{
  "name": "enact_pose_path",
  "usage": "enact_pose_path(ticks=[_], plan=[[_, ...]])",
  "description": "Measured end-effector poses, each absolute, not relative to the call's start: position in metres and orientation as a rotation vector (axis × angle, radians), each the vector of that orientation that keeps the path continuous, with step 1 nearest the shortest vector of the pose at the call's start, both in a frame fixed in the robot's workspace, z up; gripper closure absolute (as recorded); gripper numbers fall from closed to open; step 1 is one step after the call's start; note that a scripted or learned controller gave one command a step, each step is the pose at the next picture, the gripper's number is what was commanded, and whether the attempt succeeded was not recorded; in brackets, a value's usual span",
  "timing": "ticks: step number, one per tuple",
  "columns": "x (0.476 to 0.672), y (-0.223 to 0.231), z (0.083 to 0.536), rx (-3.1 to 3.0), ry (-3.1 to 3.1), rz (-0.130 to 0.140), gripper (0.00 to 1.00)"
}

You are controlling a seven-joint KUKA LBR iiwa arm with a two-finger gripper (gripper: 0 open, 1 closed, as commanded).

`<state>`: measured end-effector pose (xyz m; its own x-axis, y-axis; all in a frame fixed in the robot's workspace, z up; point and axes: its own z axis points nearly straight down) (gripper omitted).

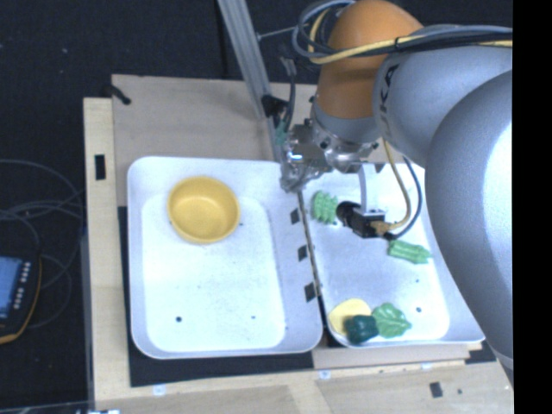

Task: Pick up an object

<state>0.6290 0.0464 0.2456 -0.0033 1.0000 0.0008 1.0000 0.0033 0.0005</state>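
Fingers over bin divider, state unclear; green toy beside; yellow bowl left

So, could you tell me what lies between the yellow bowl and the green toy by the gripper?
In the camera view, bare white bin floor, then the divider between the bins, separates the yellow bowl from the green toy.

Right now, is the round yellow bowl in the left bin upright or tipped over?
Upright: the round yellow bowl shows its open mouth and hollow inside, resting on the left white bin's floor.
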Motion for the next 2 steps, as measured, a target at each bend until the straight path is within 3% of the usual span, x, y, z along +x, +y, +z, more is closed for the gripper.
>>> enact_pose_path(ticks=[1,2], plan=[[0.6648,0.0778,0.2315,-2.22,-2.223,0.002,1.0],[0.6719,0.0877,0.2381,-2.223,-2.222,0.0,1.0]])
